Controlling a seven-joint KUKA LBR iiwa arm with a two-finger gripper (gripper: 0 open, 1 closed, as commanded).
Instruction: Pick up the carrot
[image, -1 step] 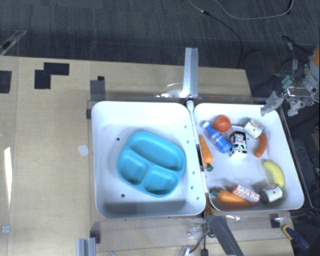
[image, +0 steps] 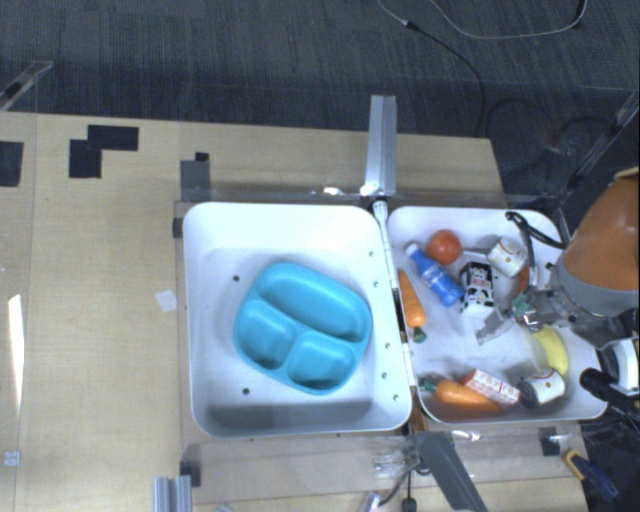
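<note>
A slim orange carrot (image: 411, 303) lies along the left wall of the right bin (image: 452, 217), pointing front to back. A thicker orange carrot-like piece (image: 461, 395) lies on its side at the bin's front edge. The arm comes in from the right, its orange band (image: 603, 250) over the bin's right rim. My gripper (image: 497, 325) hangs low over the middle of the right bin, about a hand's width right of the slim carrot and above the front piece. I see nothing orange at its tip.
The right bin also holds a red-orange ball (image: 444, 245), a blue bottle (image: 436, 279), a small black-and-white object (image: 478, 285), a yellow fruit (image: 549, 351), a red-and-white packet (image: 495, 385) and a cup (image: 506, 257). A blue divided plate (image: 300, 325) lies in the left bin (image: 210, 300).
</note>
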